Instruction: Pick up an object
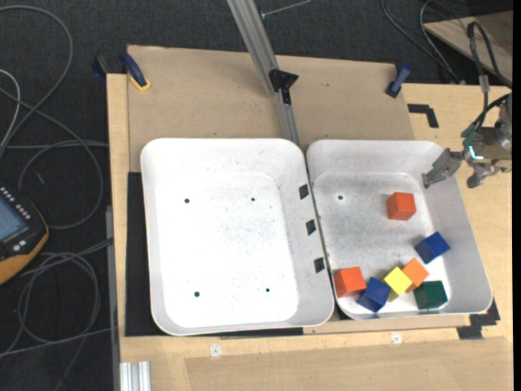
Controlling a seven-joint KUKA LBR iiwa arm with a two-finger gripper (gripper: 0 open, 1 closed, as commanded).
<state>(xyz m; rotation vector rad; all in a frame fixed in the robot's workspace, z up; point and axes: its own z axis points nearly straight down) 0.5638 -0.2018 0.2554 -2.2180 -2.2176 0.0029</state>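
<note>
Step in hand, as I judge it: approach, nothing grasped yet. Landmark is the shallow white plastic right bin (456, 243), sitting beside the matching shallow white left bin (163, 218) on the pale wooden bench top (203, 96). The grey two-finger gripper (458, 172) hangs at the right bin's upper-right corner, roughly over the rim, with no object between its fingers; I can't tell from this angle whether they're spread or closed. Best target looks like the lone orange-red cube (400, 206), in the upper middle of the right bin, well apart from everything else and nearest the gripper. It's a small solid block, flat faces, crisp edges, lying square on the floor; probably rigid and easy to pinch across two opposite faces. To do it well: centre over the cube, align fingers with its sides, descend straight, close only once the fingers straddle it. Avoid the cluster along the right bin's lower edge: a green cube (431, 295) at the lower right, a blue cube (433, 245) above it, an orange cube (351, 280) at the lower left, then a second blue cube (375, 292), a yellow cube (397, 280) and a smaller orange block (416, 270) packed touching or nearly so; fingers would likely snag neighbours.
</note>
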